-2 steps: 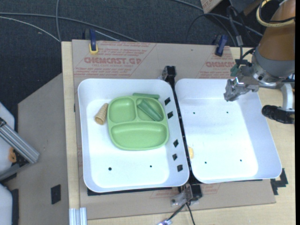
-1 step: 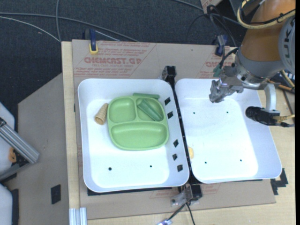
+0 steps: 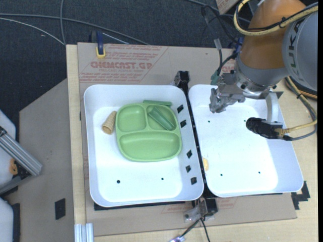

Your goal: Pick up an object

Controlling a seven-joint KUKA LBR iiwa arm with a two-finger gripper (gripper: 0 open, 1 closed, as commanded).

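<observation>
Green divided plate (image 3: 148, 133) and small cone (image 3: 108, 122) are lying in the left bin (image 3: 101, 185), toward its far edge.
The gripper (image 3: 218, 104) is hanging over the right bin's (image 3: 282, 180) far-left corner, nothing between its fingers, whose spread I cannot tell; it needs crossing left, centring on the cone.

Robotics lab, grey-and-orange industrial arm (image 3: 272, 39) at upper right, two white bins (image 3: 101, 185) on a cardboard-covered tabletop (image 3: 136, 59), loose cables (image 3: 65, 14) across dark carpet at the top, aluminium framing (image 3: 20, 155) at left
</observation>
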